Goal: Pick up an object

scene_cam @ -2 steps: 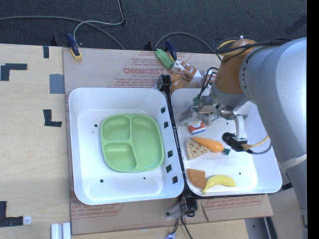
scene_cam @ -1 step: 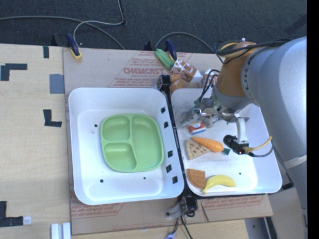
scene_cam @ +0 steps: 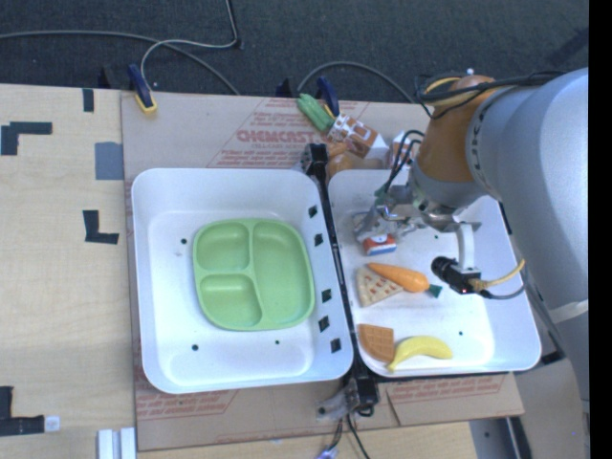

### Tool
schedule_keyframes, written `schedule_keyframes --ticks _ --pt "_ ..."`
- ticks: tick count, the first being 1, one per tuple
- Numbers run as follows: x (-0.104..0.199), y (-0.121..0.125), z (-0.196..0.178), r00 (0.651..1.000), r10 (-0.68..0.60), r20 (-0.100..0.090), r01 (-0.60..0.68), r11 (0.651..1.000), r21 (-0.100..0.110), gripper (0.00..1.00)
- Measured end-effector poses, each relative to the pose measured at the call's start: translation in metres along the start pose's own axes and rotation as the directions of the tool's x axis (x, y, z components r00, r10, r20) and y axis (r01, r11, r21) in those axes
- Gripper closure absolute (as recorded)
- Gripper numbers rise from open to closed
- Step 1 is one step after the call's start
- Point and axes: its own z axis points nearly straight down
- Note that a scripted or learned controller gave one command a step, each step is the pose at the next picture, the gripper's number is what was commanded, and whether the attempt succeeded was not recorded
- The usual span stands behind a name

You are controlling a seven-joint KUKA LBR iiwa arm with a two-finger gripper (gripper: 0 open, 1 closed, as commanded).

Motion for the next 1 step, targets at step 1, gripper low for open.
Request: schedule_keyframes --ticks 1 --pt "0.0674 -0.0181 -0.0892 1.000 0.001 -0.003 -0.001 1.000 0.003 1.00"
